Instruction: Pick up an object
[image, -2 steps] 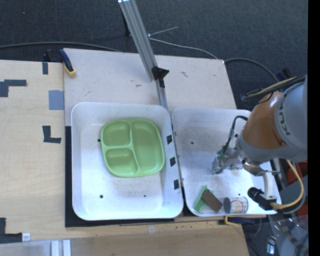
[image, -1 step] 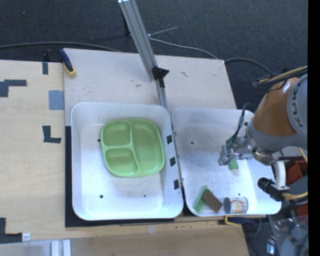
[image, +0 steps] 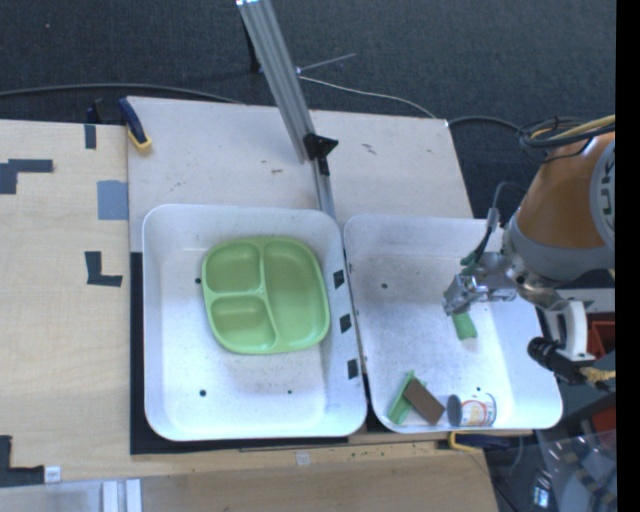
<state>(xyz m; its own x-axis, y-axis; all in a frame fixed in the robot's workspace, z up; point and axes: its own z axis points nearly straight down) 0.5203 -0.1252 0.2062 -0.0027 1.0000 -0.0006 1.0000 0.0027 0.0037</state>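
Running this one remote, so going by the overhead cam. Starting at the left: the left bin (image: 160, 330) is holding a green divided plate (image: 266, 296), sitting flat and roughly centred, nothing else worth noting in there. A metal pole (image: 285, 85) is slanting down from the top toward the seam btw the two bins.

Moving over to the right bin (image: 400, 250): along its near edge I'm seeing a small cluster, a green wedge-ish piece (image: 403, 398) touching a brown block (image: 424, 403), then a small can or jar lying on its side (image: 472, 410) just beside them.

The bit that matters is further right. The end effector (image: 463, 297) is sitting low over the right bin, arm coming in from the right w/ the orange band above it. A small green block (image: 464, 325) is poking out directly below the tip, on the side toward the bin's near edge. Its long axis is running roughly near-to-far, tilted a little. The upper end of it is tucked under the metal, so I can't tell if the jaws are closed on it, just touching it, or parted around it. Not calling it a grasp from this angle.

My guess is the green block is the target, since it's basically right at the tip while the cluster is well apart toward the near edge.
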